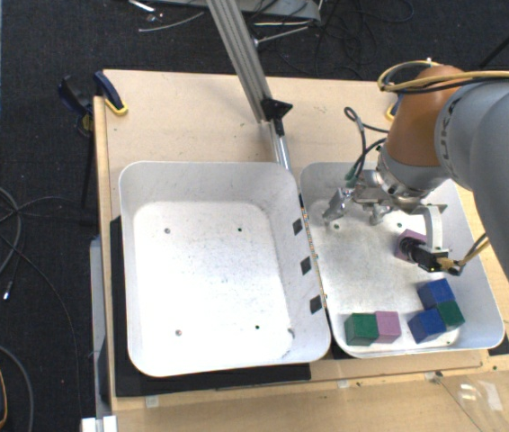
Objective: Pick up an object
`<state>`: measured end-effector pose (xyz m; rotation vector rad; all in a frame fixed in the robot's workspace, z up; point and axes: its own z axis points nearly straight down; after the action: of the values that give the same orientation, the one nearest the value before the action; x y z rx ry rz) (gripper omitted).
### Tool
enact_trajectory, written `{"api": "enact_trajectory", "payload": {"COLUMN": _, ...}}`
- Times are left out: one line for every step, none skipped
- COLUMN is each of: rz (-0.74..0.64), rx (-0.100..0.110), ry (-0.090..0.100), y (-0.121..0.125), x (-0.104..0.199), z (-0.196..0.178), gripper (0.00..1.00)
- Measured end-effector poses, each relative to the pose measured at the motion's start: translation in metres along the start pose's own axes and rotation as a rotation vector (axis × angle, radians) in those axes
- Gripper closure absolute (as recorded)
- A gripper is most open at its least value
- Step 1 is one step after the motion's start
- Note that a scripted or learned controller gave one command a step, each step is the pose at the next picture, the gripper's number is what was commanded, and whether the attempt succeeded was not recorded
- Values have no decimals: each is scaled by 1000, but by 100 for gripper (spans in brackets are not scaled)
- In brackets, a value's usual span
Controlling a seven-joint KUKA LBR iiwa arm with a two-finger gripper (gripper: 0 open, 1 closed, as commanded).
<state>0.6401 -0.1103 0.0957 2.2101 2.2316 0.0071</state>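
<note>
My gripper (353,207) hangs over the far left part of the right bin (362,268), below the orange band of the arm. Several small blocks lie along that bin's near edge: a green cube (361,328), a pink cube (387,325) touching it, and a blue cube (426,324). Behind these sit another blue block (435,292) and a green block (451,313) in the near right corner. A small purple piece (408,244) shows just right of the gripper, partly hidden by the wrist. The gripper is well apart from the row of blocks.
The left bin (205,268) stands beside the right one, its white floor speckled. A slanted metal pole (245,57) rises behind the bins. A clamp with a yellow tip (102,93) sits at the bench's far left corner.
</note>
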Motion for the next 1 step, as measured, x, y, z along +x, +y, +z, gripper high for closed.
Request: {"api": "enact_trajectory", "payload": {"rz": 9, "rx": 2, "ry": -3, "y": -2, "x": -6, "z": 0, "gripper": 0}}
